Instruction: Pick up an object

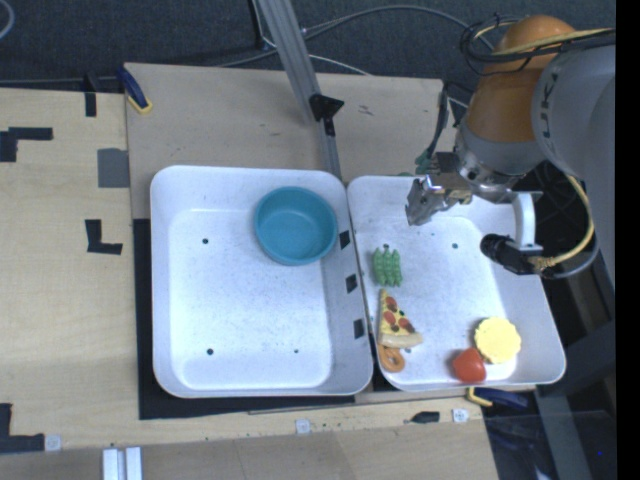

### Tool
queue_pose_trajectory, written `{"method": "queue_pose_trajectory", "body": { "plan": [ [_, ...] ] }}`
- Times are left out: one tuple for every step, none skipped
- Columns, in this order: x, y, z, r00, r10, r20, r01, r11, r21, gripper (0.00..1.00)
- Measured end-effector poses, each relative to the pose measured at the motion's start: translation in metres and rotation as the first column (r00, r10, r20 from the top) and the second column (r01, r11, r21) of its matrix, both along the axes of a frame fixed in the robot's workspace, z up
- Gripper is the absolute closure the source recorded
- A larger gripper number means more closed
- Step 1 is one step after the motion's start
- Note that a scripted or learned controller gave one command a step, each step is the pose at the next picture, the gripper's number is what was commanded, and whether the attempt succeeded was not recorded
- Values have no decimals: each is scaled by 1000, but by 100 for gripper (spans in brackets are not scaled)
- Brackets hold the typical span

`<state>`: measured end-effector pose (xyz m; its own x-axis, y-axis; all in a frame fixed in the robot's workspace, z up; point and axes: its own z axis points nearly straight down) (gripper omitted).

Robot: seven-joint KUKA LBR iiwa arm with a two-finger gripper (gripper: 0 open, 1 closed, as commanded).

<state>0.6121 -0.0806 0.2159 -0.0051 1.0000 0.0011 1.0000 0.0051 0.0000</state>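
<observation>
Gripper (pixel 424 208) hovers over right bin (pixel 445 268), upper part; finger state: cannot tell. Green toy (pixel 387 266) nearest, below and slightly left of gripper, long axis near vertical, untouched.

arm (pixel 580 88): grey shell | band: orange (above wrist) | cables: black, yellow, looped | pincer (pixel 424 208): dark metal

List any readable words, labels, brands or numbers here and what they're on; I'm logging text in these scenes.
None can be read.
Arm housing: dark marks at its left edge, too blurred to read.
Blue bowl, pizza slice toy and both bins: no lettering visible.
</observation>
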Motion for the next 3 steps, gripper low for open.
{"method": "queue_pose_trajectory", "body": {
  "plan": [
    [9,62,5,1000,0,0,0,1000,0,100],
    [13,122,-2,1000,0,-1,0,1000,0,100],
    [21,166,6,1000,-1,0,1,1000,0,100]
  ]
}}
